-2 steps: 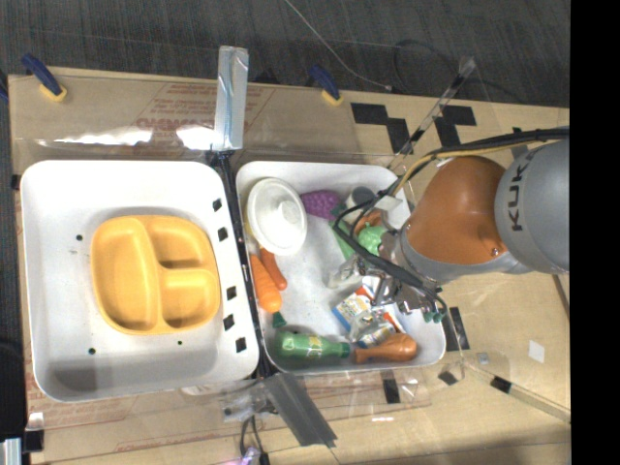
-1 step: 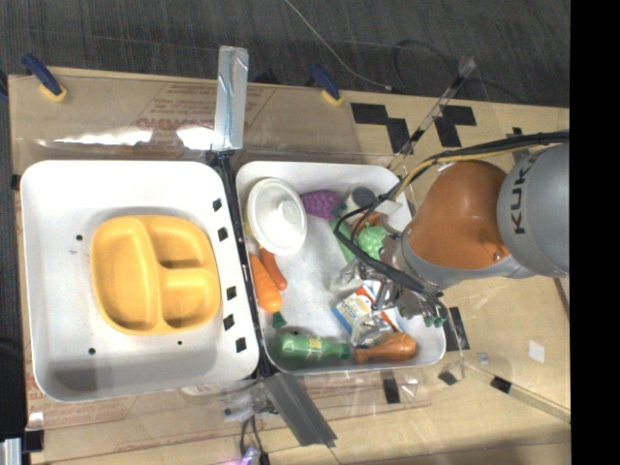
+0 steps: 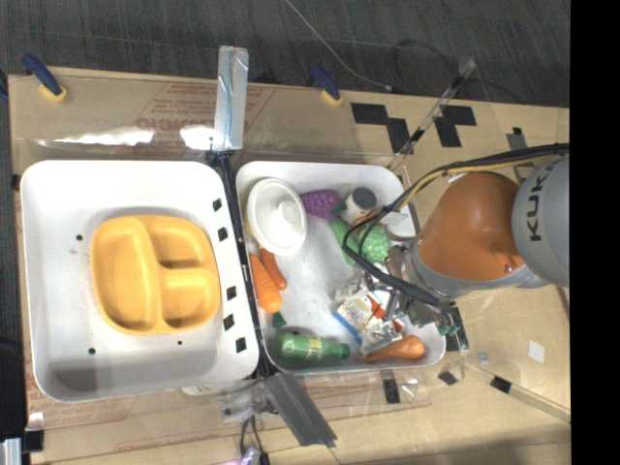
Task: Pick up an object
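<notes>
Two white bins point(image 3: 58, 289) side by side on surface. End effector point(image 3: 380, 310) low over right bin's clutter, near blue-white packet point(image 3: 355, 313). Finger state impossible to tell.

Cardboard-topped bench point(image 3: 504, 356) w/ two white bins point(image 3: 39, 260) side-by-side

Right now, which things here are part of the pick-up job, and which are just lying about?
In play, right bin:
green bottle
carrot
white bowl
purple grapes
snack packet
arm's gripper above them

Lying about:
yellow divided tray in left bin
blue clamps
</notes>
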Tool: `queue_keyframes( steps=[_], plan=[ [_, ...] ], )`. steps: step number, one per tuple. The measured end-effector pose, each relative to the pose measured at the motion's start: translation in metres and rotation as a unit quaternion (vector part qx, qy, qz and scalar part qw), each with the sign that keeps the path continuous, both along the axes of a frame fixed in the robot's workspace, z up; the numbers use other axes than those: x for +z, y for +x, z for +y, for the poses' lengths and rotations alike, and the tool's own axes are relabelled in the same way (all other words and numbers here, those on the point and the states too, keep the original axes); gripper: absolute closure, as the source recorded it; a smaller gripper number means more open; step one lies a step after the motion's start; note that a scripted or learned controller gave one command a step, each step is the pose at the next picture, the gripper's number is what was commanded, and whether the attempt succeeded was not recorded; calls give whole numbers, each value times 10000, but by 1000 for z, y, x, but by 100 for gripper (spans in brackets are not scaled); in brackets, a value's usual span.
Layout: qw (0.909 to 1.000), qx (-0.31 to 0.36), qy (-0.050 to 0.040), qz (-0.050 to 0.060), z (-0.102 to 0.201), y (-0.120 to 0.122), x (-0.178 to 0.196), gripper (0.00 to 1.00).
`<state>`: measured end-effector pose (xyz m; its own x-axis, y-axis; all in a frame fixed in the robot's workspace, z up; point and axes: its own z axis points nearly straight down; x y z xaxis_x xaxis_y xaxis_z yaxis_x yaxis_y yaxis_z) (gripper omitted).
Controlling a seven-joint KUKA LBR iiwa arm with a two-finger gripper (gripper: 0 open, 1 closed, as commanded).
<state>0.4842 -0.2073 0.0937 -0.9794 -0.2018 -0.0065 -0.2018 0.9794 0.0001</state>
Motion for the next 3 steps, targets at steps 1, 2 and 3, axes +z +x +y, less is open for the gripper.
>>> queue_keyframes(
  steps=[1,2,3],
  plan=[
    [9997,-264,0,11,-1,2,-1,0],
    [10000,17,-5,14,-1,1,-1,0],
    [10000,-8,-9,6,-1,2,-1,0]
  ],
)
